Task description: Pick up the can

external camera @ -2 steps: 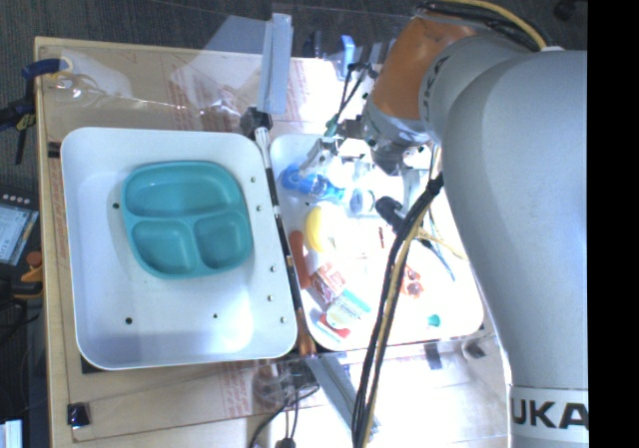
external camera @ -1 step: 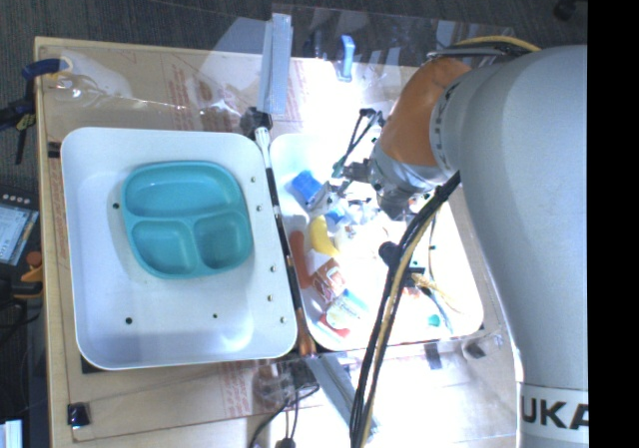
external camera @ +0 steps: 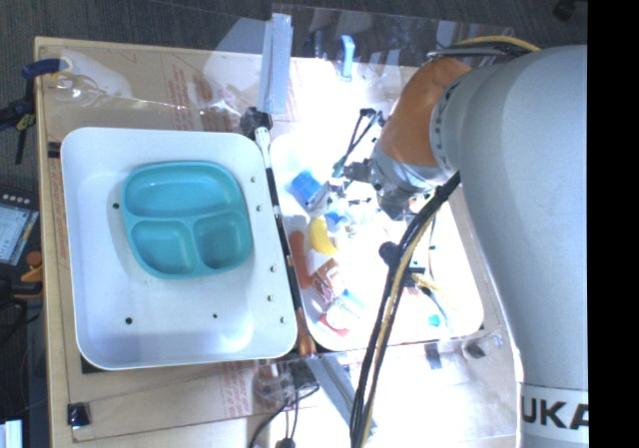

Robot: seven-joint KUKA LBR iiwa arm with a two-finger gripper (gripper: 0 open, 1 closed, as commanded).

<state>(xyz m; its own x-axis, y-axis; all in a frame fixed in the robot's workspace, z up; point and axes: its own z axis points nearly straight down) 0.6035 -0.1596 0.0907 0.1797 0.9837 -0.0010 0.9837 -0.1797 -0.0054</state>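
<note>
Arm [external camera: 499, 137] over rt bin [external camera: 469, 321], teal tray [external camera: 188, 217] in left bin (fingers' state unclear), clutter below.

Tabletop [external camera: 120, 72] carries two bins side by side. Left bin [external camera: 90, 326] holds a three-compartment tray [external camera: 188, 217], roughly centred. Right bin [external camera: 469, 311] holds a clutter of small items [external camera: 324, 266], packed along its left wall, just beside the divider between bins. Arm [external camera: 499, 137] reaches in from the right, over the right bin; wrist sits above its upper middle. Clutter lies left of and below the wrist. Cables [external camera: 384, 336] hang across the right bin's lower half.
</note>
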